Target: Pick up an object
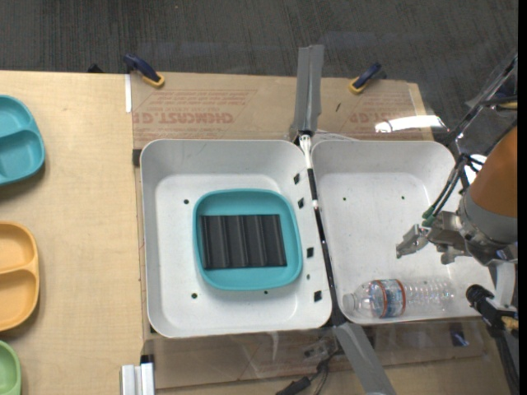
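- Plastic bottle (402,296): clear, with a blue label band, lying on its side on the floor of the right bin (370,179), hard against that bin's near wall. Its length runs left to right; which end carries the cap cannot be told.
- Claw (430,243): grey metal, hanging over the right half of the right bin, a little farther back than the bottle and apart from it. One pointed finger (409,243) juts toward the left. Nothing is seen between the fingers; whether they are spread or closed cannot be told from this angle.
- Arm (486,220): enters from the right edge, with its orange band (501,179) above the wrist and dark and green cables running down beside it. The wrist sits over the right wall of the right bin.
- Left bin (165,220): holds a teal tray (245,282) with rounded corners, set near its middle, with a dark ribbed insert (244,241) in it.
- Surface (66,97): light wood at left, brown cardboard (214,109) behind the bins held by two clamps (144,70).
- Far left edge: a teal divided plate (18,142), an orange one (16,274) nearer, and a green rim (6,369) nearest.
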Tool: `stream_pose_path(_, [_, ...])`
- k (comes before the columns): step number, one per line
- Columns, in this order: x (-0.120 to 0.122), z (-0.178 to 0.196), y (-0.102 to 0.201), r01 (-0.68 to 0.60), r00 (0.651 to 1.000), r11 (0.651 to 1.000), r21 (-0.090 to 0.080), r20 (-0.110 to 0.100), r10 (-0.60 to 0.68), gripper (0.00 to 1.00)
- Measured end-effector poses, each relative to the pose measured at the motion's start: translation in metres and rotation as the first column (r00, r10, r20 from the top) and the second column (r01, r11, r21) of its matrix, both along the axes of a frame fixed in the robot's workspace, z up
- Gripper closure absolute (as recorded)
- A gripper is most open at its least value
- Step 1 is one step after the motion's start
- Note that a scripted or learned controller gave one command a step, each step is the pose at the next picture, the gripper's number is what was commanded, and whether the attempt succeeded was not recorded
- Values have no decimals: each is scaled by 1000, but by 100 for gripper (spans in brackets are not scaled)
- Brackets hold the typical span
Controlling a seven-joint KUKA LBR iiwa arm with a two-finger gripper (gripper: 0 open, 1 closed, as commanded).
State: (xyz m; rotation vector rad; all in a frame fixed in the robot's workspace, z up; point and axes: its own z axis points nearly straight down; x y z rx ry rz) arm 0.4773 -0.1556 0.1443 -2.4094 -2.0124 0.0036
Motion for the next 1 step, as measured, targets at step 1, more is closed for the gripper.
stream_pose_path(1, [0,23,-54,74,997,997,-1,1,-74,0])
